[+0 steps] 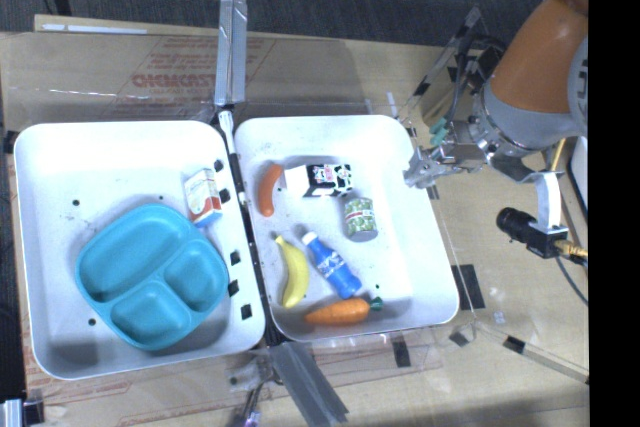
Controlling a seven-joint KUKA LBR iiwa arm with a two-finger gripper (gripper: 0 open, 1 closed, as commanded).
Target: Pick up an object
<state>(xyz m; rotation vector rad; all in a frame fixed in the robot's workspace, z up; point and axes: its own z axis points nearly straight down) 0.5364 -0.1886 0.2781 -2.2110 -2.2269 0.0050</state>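
Observation:
The right bin (425, 255) holds a reddish sausage (268, 188), a black and white carton (325, 178), a green can (359, 217), a yellow banana (293, 270), a blue bottle (332, 267) and an orange carrot (340, 312). My gripper (421, 170) hangs over this bin's right rim, to the right of the carton and up and right of the can. It touches none of them, and nothing shows in its grasp.
The left bin (40, 215) contains a blue divided plate (150, 275) and a small red and white carton (203, 195) near its right wall. A grey metal post (230, 55) stands behind the divider between the bins. Cardboard lies under both bins.

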